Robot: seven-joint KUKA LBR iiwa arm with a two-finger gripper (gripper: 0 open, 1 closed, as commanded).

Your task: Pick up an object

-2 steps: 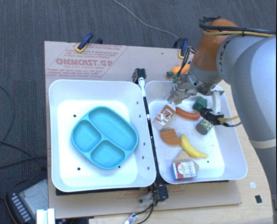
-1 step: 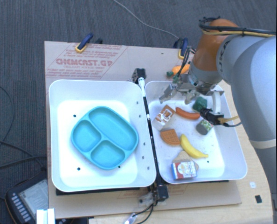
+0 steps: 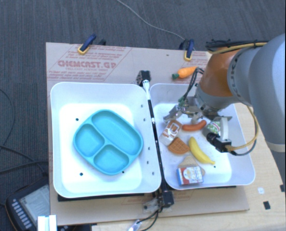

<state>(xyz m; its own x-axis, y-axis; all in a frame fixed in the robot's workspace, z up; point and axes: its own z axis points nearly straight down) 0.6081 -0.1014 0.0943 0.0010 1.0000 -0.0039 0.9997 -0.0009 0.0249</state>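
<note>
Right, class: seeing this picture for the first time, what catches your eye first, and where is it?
A bright blue divided plate lies alone in the left bin. The grey and orange robot arm reaches over the right bin, above toy food including a banana and a sausage.

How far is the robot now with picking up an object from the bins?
Done: the arm has reached into the right bin, and the gripper sits low among the toy food. In hand: it is right above the sausage and the small carton, but nothing is seen held. Left: closing on one object and lifting it. The banana, waffle and box lie untouched.
</note>
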